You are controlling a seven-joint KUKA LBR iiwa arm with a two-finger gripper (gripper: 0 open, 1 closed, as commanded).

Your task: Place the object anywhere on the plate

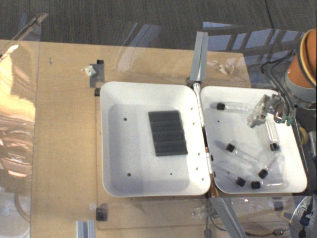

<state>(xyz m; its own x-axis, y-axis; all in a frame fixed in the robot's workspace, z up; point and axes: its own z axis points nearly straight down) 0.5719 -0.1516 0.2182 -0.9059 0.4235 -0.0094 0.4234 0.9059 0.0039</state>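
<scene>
The gripper (259,114) hangs over the right bin (218,182); whether its jaws are open I cannot tell. The plate (168,133) lies far left of it, its long axis running nearly away from the camera.

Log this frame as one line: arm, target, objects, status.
arm: gripper over right bin | target: dark ridged plate in left bin, bare | objects: clear black-capped tubes in right bin | status: not yet placed
</scene>
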